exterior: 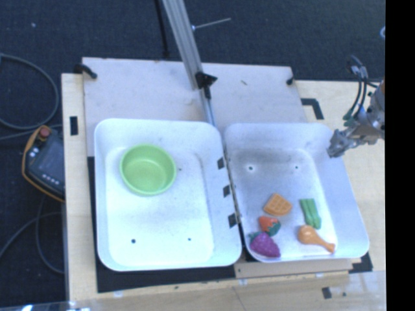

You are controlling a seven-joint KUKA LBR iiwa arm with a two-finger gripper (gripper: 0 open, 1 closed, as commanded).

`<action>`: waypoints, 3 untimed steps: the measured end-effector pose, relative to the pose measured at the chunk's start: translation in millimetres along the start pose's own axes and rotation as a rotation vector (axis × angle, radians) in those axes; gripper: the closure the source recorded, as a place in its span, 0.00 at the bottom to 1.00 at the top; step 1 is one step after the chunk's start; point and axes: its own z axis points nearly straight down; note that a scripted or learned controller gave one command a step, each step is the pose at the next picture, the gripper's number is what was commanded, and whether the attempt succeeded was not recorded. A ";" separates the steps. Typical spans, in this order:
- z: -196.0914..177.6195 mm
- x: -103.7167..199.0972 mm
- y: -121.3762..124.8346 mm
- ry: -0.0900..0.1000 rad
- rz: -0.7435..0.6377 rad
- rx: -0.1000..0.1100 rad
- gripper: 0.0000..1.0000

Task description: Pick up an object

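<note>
Your pincer (337, 145) sits at the right bin's (272, 138) far right corner, just over the rim; you cannot tell from this view how it stands. Nothing shows in its grip. Objects cluster in that bin's near half: orange waffle piece (277, 205), green vegetable (310, 212) beside it, red strawberry (268, 224), purple grapes (264, 244) at the near left corner, orange drumstick (314, 238) toward the near right. Left bin (162, 238) carries a green bowl (148, 168), upright, toward its far left corner. Both bins rest side by side on the desk (324, 96).
</note>
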 end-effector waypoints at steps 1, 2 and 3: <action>10.7 52.9 -5.3 0.001 0.000 0.003 1.00; 14.9 99.8 -16.0 0.001 0.000 0.003 1.00; 10.6 142.9 -15.0 0.003 -0.001 0.003 1.00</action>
